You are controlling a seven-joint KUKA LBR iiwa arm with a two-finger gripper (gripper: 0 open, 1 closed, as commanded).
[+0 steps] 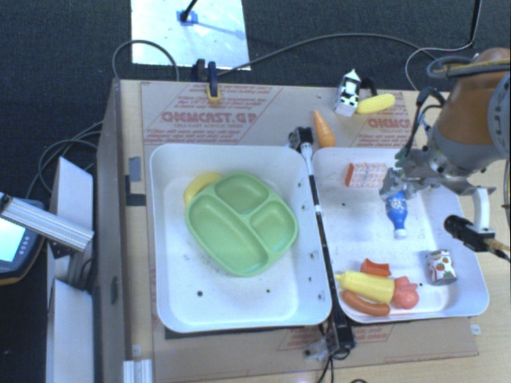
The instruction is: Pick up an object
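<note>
While our tool [402,183] hangs just above the blue-and-white bottle [397,212], near the orange box [366,175] in the right bin [471,294], we cannot tell, from this blurred view, its grip state.

arm: comes in from the right, bent down | gripper [397,183]: low, pointing down over the bin

Even, bright overhead light; soft focus throughout (slightly grainy), glare on the white bins [172,294].
</note>
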